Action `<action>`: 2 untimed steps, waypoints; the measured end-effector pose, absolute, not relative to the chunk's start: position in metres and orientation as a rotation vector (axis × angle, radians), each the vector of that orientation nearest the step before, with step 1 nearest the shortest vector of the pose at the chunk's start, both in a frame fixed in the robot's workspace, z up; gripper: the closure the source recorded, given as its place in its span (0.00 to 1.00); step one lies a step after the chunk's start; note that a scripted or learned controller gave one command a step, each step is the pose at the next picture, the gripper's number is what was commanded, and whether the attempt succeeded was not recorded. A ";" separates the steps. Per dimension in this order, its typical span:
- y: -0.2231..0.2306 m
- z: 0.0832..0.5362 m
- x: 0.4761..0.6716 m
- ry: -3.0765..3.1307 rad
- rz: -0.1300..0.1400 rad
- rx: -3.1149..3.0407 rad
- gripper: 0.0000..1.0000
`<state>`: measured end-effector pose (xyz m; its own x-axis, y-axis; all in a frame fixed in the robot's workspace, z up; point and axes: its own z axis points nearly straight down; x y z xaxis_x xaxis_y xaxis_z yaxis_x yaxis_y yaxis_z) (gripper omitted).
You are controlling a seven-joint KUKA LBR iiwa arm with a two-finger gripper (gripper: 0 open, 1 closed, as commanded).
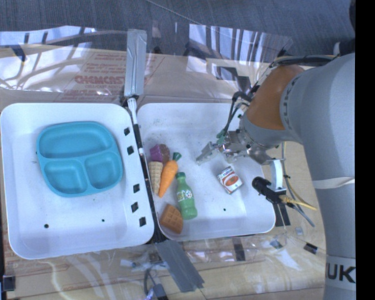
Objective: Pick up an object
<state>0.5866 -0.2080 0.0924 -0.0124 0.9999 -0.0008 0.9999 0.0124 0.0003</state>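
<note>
The gripper (207, 153) hangs low over the right bin (262, 220), its fingers apart with nothing between them. Just beside it, toward the bin's right half, a small red-and-white box (229, 180) lies flat on the floor. Along the bin's left wall sit an ice cream cone (156, 169), a carrot (168, 175), a green bottle (185, 196) and a waffle (171, 219) (all clustered, some touching). The left bin (25, 230) holds a blue divided plate (79, 157).

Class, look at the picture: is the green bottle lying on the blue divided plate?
No. The green bottle lies in the right bin beside the carrot, while the blue divided plate sits in the left bin.
</note>
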 end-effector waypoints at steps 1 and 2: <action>-0.209 0.093 0.531 2.233 -0.002 2.212 0.00; -0.162 0.092 0.489 2.233 -0.001 2.213 0.00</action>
<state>0.4895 -0.1624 0.0920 -0.0088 1.0000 0.0015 1.0000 0.0088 -0.0021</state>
